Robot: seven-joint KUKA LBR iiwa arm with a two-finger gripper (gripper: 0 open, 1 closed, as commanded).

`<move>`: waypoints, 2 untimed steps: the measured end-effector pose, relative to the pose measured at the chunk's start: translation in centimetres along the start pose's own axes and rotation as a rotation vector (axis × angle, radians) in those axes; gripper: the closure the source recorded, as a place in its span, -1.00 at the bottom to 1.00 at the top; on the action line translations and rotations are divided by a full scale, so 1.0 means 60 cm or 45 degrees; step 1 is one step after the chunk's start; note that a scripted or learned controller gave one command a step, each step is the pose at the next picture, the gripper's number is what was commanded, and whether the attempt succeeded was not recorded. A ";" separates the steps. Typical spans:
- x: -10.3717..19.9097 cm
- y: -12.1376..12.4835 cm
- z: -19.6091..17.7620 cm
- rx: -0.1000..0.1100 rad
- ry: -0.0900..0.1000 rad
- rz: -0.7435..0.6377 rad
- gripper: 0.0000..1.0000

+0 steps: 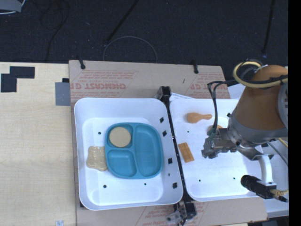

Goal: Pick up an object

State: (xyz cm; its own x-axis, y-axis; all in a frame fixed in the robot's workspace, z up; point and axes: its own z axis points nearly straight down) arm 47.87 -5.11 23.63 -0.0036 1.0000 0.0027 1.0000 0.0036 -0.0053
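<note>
We've got the claw (210,149) low in the right white bin (221,182), prob. targeting the flat orange-brown block (186,152) beside it; can't tell its grip state.

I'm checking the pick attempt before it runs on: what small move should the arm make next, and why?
Probably shift the gripper left and down toward the orange-brown block in the right bin. The block lies apart from it, nothing visible between them.
</note>
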 end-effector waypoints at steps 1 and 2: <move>0.089 0.003 0.023 0.002 -0.001 -0.001 1.00; 0.170 0.017 0.031 -0.001 -0.001 -0.001 1.00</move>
State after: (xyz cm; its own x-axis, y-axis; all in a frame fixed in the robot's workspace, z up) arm 48.84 5.11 21.80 -0.0041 1.0000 0.0017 1.0000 0.0041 -0.0046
